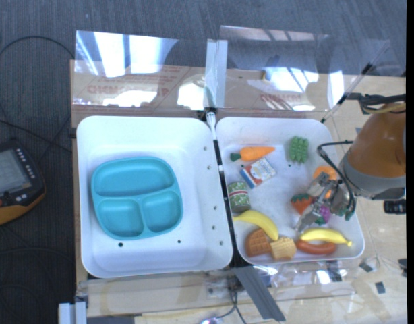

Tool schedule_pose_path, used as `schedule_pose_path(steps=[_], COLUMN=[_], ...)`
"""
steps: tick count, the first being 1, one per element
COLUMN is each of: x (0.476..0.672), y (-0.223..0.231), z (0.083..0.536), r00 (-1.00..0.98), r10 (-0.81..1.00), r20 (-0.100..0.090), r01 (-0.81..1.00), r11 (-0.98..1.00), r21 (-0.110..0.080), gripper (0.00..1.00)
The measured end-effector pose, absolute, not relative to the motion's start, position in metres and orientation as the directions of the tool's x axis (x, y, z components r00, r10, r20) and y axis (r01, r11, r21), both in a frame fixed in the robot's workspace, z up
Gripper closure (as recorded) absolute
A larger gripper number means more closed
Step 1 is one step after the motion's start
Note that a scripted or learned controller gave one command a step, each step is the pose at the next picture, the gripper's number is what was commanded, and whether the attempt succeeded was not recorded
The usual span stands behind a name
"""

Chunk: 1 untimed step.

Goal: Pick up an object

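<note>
The pincer [321, 211] is down in the right bin [342, 248], among the toy food near its right side; whether it is released or clenched cannot be told. A red toy [302, 202] lies just left of it, and a small banana [325, 236] on a sausage [316, 248] just below. Further left lie a larger banana [257, 221], a carrot [253, 153] and a can [239, 196]. The left bin [102, 255] holds a blue tray [135, 196].
</note>
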State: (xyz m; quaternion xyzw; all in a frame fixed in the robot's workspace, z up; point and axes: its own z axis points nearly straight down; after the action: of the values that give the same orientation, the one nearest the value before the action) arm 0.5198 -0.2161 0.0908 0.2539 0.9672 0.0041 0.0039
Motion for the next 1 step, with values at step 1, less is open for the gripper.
schedule_pose_path(steps=[1], x=[0.584], y=[-0.2066], z=[0.0904], r00=[-0.904], r10=[0.428], r20=[-0.014], r01=[0.428], r11=[0.904], r21=[0.002], gripper=[0.0])
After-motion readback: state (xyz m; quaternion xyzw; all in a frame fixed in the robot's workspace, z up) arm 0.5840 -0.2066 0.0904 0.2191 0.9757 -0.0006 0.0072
